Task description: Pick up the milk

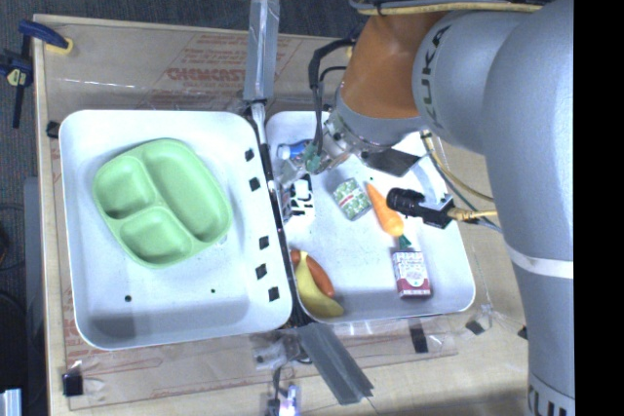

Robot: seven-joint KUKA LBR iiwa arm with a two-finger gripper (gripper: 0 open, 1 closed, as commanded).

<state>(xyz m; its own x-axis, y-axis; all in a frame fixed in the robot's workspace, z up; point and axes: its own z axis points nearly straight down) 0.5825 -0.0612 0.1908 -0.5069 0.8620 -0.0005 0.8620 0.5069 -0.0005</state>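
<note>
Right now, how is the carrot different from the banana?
The carrot is orange and slim, while the banana is yellow with a reddish patch and curved. The carrot lies out in the middle of the right bin, beside the red carton; the banana rests at that bin's near left corner, against the wall. Both lie flat in the same bin, away from the gripper.

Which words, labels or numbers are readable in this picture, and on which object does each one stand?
"KUKA", partly visible, on the arm.
Red printing on the bench board: too blurred to read.
Black and white milk carton: print too small to read.
Green packet: label unreadable.
Red bottle: label unreadable.
</note>
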